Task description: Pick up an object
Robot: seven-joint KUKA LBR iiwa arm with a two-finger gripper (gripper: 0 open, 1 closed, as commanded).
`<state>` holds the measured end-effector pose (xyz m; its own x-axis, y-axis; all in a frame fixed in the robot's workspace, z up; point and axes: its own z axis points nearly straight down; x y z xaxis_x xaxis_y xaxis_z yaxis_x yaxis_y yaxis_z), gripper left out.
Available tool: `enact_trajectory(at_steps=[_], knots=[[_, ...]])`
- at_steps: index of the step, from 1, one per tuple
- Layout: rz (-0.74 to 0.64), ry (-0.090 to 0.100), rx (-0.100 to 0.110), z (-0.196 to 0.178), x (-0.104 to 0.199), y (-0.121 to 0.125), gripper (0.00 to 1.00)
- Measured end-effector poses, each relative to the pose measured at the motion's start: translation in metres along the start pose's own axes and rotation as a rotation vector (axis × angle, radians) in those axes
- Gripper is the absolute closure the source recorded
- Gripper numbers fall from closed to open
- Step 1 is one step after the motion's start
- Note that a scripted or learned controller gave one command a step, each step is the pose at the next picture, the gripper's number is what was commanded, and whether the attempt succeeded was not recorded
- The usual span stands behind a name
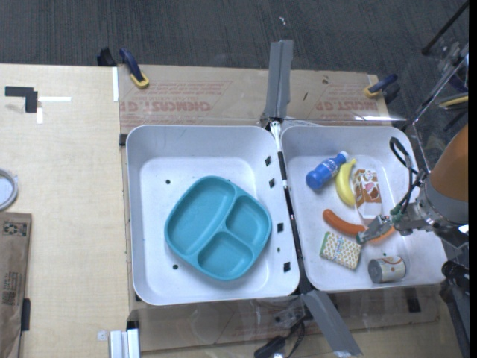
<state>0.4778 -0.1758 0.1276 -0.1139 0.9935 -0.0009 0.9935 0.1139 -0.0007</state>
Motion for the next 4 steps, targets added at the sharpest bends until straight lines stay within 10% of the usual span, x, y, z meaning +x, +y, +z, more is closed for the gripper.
enact_trajectory(at_steps=[1, 2, 3, 4], knots=[[-0.135, 0.002, 0.002, 0.007, 0.064, 0.007, 0.0], [-0.221, -0.001, -0.002, 0.035, 0.053, 0.108, 0.0], [-0.223, -0.003, -0.003, 0.026, 0.052, 0.108, 1.0], [-0.11, -0.001, 0.0, -0.121, 0.11, 0.091, 1.0]])
